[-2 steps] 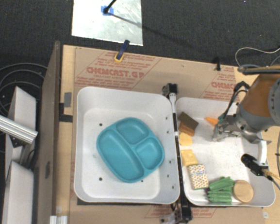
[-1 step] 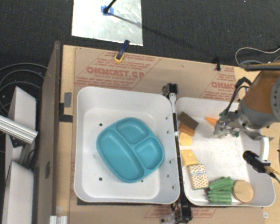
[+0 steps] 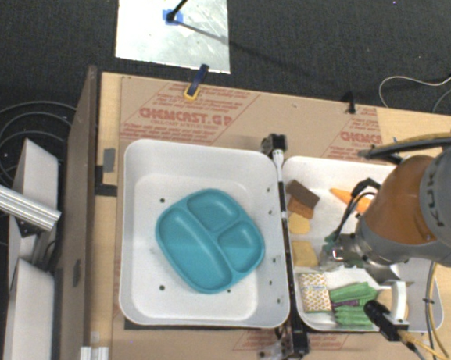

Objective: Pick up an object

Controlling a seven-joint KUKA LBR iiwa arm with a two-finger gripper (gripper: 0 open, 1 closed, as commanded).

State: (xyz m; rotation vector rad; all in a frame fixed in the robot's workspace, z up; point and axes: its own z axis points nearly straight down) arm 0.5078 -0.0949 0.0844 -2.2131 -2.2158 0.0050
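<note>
the gripper [image 3: 337, 252] hangs low over the middle of the right bin [image 3: 320, 169], under the grey arm [image 3: 444, 194] and its orange band [image 3: 396, 206]. the wrist hides its tips, so i cannot tell whether it is apart, together or clamped on something. nothing can be seen held in it.

every loose thing in that bin lies around the gripper. none is seen underneath it. a pale yellow spongy piece [image 3: 305, 253] lies just beside the gripper, on the side toward the left bin [image 3: 141, 207]. a patterned packet [image 3: 314, 291] lies near the gripper, toward the bottom of the view and a little to that same side. a green bundle [image 3: 353, 294] lies near the gripper too, toward the bottom of the view on the arm's side, and it touches the packet's edge. a brown block [image 3: 303, 195] sits farther from the gripper, toward the top of the view and leftward, with a tan piece [image 3: 301, 211] touching its lower edge. an orange carrot-like thing [image 3: 340, 195] lies straight above the gripper in the view, partly hidden by the orange band.

well apart from the gripper, across the wall between the bins, a teal divided plate [image 3: 211, 239] lies flat in the left bin.
</note>
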